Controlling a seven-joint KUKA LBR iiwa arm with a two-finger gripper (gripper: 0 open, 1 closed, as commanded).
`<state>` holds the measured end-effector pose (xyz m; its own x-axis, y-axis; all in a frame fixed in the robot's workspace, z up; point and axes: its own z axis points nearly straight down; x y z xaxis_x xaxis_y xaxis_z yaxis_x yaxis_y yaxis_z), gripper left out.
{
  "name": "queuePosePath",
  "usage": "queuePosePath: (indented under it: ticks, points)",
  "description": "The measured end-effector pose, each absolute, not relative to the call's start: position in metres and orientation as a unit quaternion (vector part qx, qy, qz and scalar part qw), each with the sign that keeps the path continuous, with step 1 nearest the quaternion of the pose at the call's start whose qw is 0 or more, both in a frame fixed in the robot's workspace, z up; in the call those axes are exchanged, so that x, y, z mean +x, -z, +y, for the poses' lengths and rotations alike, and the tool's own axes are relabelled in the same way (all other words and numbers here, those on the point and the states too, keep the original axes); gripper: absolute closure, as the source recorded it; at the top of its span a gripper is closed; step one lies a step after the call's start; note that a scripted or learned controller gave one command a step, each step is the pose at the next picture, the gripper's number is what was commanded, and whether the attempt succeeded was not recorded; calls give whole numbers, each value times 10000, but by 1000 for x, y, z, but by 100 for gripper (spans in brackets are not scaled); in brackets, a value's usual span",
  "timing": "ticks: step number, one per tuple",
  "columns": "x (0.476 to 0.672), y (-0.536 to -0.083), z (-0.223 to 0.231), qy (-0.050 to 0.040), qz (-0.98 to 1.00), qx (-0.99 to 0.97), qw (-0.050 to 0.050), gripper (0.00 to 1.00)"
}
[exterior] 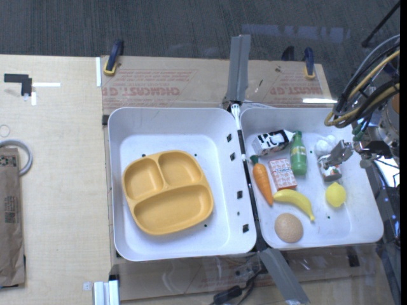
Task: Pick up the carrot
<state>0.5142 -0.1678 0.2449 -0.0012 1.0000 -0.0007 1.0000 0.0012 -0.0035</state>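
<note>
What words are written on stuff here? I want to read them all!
"CHEMCAST GP", red and upside down, seems to read on the left brown cardboard sheet behind the bins.
Red print on the right cardboard sheet: too blurred.
Small red and white carton, black and white carton, brown paper bag: print too small.

- The floor (159,11) along the top is dark grey carpet with a faint weave.
- A pale wood table (57,170) fills the left side.
- A brown cardboard sheet (172,84) with red print lies under the far edge, held by two blue and yellow clamps (114,56).
- A grey metal bar (239,68) runs away at the middle.
- A brown paper bag (11,221) lies at the left edge.
- The light is even and soft.
</note>
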Motion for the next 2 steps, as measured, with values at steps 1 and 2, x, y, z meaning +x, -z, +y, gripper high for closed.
queuePosePath:
  ticks: [1, 2]
  points:
    - [503, -91, -101, -8, -7621, -6475, 7, 0]
    - [478, -241, -154, -13, -7058, -7084, 0, 0]
